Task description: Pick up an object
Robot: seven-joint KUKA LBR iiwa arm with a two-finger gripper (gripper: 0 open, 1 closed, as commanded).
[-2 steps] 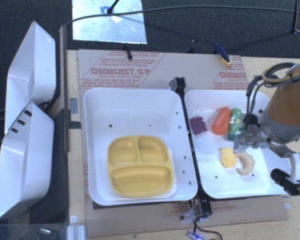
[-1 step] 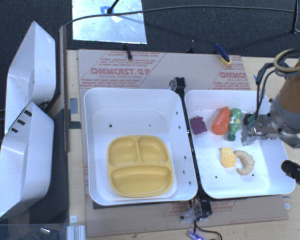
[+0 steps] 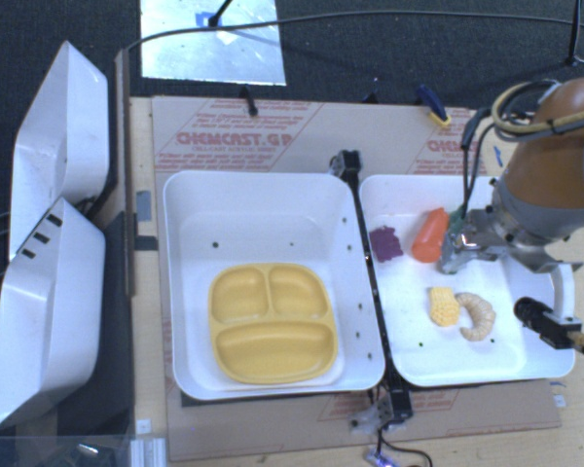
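The right bin [image 3: 409, 358] holds several toy foods. An orange carrot-like piece [image 3: 429, 233] lies tilted near the bin's back. A purple grape bunch [image 3: 385, 243] sits to its left by the bin's left wall. A yellow corn piece [image 3: 444, 306] and a pale shrimp [image 3: 477, 316] lie side by side in the middle. My gripper [image 3: 455, 254] hangs low over the right bin, right beside the orange piece's lower right end and just above the corn. I see nothing held.
The left bin [image 3: 190, 261] holds a yellow divided plate [image 3: 271, 321]. A black clamp [image 3: 346, 162] sits at the back where the two bins meet. Two spare white bins [image 3: 58, 222] lean at the far left.
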